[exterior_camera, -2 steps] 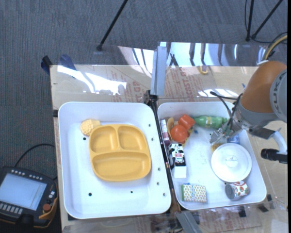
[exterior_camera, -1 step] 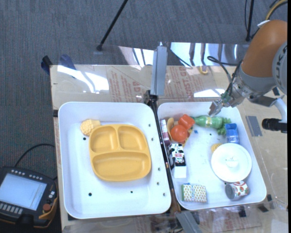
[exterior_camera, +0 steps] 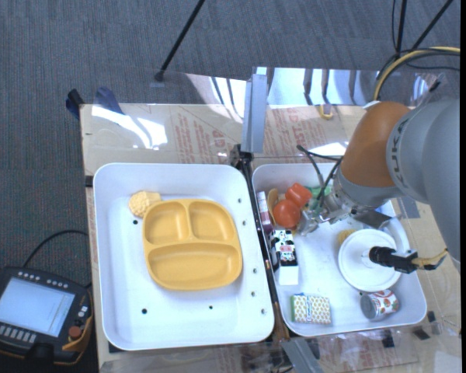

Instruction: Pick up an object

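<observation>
the gripper (exterior_camera: 309, 221) hangs beside a red toy (exterior_camera: 285, 214) in the right bin (exterior_camera: 326, 280), a yellow plate (exterior_camera: 193, 243) in the left bin (exterior_camera: 124, 301).

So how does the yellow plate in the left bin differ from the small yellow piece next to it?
The yellow plate is much larger than the small yellow piece. The plate is smooth, with three compartments; the piece looks bumpy. The plate fills the middle of the left bin; the piece sits by the plate's upper-left corner. Both are yellow and lie in that bin.
</observation>
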Robot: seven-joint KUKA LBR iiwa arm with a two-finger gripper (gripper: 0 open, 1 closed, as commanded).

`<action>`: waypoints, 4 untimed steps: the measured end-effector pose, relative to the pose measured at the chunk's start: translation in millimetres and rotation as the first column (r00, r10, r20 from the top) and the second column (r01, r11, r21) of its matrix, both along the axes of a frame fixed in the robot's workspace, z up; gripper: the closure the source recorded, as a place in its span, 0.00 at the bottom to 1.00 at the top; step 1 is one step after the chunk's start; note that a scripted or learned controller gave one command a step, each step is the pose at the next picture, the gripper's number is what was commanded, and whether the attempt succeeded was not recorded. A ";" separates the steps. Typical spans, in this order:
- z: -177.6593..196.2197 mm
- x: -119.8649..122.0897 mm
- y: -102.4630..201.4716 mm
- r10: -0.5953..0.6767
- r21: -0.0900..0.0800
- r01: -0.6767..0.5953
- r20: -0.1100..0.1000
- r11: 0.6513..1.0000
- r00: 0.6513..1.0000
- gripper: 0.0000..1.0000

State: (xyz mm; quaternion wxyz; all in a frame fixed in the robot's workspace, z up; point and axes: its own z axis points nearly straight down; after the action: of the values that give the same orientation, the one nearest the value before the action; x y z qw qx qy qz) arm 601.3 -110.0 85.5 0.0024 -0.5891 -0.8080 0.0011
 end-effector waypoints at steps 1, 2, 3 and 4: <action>1.3 0.8 0.0 0.001 -0.001 -0.001 0.002 1.000 1.000 0.00; 1.5 37.4 17.5 -0.020 -0.001 0.020 0.003 1.000 1.000 0.00; 0.6 -77.1 -14.6 -0.048 0.001 0.048 -0.002 0.999 0.999 0.00; 1.5 23.3 -21.8 -0.117 -0.001 0.117 0.004 0.993 0.993 0.00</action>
State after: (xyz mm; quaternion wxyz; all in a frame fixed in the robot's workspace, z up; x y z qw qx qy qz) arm 624.6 -131.8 87.0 0.0007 -0.6355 -0.7721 0.0005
